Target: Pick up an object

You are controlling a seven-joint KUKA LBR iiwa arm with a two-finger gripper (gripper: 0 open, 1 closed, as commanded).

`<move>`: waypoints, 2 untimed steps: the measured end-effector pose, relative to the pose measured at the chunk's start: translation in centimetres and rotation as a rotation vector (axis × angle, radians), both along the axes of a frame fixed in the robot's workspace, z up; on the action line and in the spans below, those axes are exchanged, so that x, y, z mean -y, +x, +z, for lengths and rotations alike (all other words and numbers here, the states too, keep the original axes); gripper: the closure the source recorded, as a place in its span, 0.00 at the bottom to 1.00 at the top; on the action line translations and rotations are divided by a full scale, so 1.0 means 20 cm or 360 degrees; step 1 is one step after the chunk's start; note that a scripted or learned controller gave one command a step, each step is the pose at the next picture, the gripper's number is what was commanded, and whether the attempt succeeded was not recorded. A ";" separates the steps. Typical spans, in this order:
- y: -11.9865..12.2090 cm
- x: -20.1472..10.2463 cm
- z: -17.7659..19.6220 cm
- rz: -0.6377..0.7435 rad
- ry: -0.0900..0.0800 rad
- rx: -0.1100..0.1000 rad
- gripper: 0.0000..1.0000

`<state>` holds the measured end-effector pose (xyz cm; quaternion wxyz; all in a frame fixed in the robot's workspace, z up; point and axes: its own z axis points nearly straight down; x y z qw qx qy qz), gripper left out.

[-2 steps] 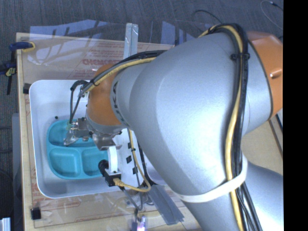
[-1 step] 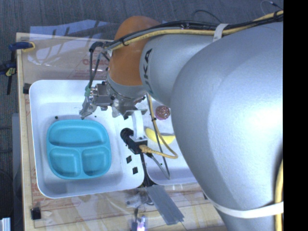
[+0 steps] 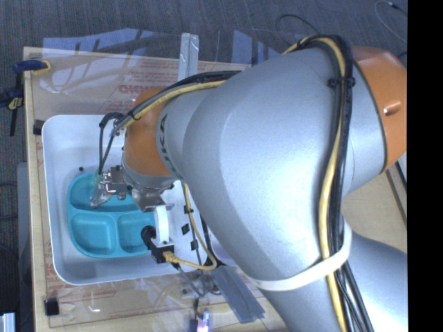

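Observation:
A turquoise plastic tray with compartments lies in the left white bin, towards its front left. The grey arm with its orange band reaches over the bin from the right. My gripper hangs over the tray's far compartment, close to its surface. The wrist and its cables hide most of the fingers.
The arm's big grey body covers the right part of the view and hides the right bin. A clear plastic sheet lies on the bench behind the left bin. Blue clamps sit at the bench's far left corner.

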<state>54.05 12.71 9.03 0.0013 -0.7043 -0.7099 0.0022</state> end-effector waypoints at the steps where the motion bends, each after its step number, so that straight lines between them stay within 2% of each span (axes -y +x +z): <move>1: 0.21 0.17 0.50 0.0156 0.0001 0.0001 0.00; 2: 0.20 0.16 0.54 0.0168 0.0001 -0.0009 1.00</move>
